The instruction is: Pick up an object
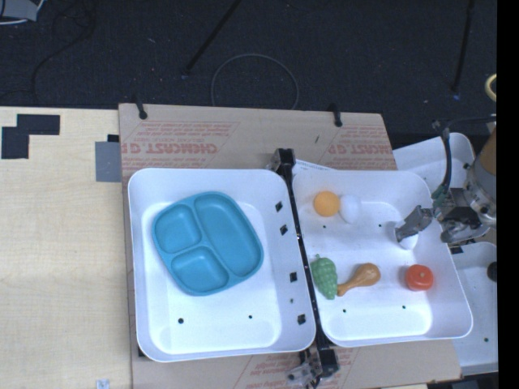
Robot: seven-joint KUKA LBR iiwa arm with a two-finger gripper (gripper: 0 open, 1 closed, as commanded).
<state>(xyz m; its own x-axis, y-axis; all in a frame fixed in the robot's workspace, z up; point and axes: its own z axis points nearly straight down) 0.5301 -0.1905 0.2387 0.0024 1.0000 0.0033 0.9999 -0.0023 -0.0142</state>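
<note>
The small red tomato-like toy with a flat top (419, 277) is lying in the right shallow white bin (381, 331), near its right wall and just below the two-finger gripper (430, 227). The gripper is hovering with its jaws spread apart, holding nothing. For a clean grasp it should be centring over the red toy before descending, so the fingers straddle it evenly. A tan drumstick-shaped toy (359, 279) and a green knobbly toy (324, 277) are sitting to the left, well apart from it. An orange ball (326, 203) is touching a white ball (350, 209) farther up.
</note>
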